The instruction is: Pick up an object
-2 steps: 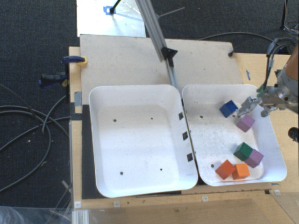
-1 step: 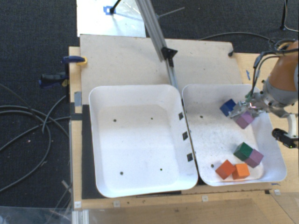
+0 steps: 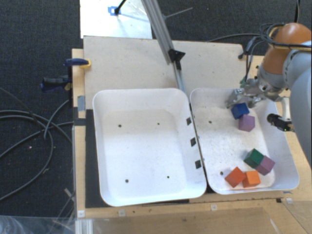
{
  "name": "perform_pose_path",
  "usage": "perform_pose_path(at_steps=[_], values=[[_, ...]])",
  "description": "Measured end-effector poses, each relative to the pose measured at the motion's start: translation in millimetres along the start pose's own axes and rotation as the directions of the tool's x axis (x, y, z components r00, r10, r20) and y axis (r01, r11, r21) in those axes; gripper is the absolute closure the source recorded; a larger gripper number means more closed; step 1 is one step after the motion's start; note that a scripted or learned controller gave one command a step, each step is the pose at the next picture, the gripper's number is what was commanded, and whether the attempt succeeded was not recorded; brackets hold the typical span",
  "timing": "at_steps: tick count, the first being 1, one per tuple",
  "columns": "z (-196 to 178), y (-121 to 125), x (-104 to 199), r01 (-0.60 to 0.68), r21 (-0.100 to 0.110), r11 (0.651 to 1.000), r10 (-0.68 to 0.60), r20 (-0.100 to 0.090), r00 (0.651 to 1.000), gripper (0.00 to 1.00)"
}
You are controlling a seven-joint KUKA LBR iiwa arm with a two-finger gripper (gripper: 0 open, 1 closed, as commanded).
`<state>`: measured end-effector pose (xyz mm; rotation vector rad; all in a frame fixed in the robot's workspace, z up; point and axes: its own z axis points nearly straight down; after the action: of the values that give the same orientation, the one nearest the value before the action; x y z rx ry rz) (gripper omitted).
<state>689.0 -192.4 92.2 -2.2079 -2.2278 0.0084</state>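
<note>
Gripper (image 3: 237,103) low over right bin (image 3: 214,130), directly above blue cube (image 3: 240,111); finger state cannot tell, grasp unconfirmed. Judged step: closing in on blue cube, lift not begun. Next move calls for firm clamp, straight lift. Purple cube (image 3: 246,123) just below blue cube, touching or nearly. Cubes matte, hard-edged; bin smooth white plastic, speckled floor.
</note>
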Motion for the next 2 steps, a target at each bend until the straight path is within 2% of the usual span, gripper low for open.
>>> perform_pose_path(at_steps=[1, 2], values=[[1.6, -27.6, 48.8, 0.000, -0.008, 1.000, 0.000, -0.001, 1.000, 0.00], [-10.2, -26.2, 45.4, 0.001, -0.013, 1.000, -0.001, 0.002, 1.000, 1.00]])
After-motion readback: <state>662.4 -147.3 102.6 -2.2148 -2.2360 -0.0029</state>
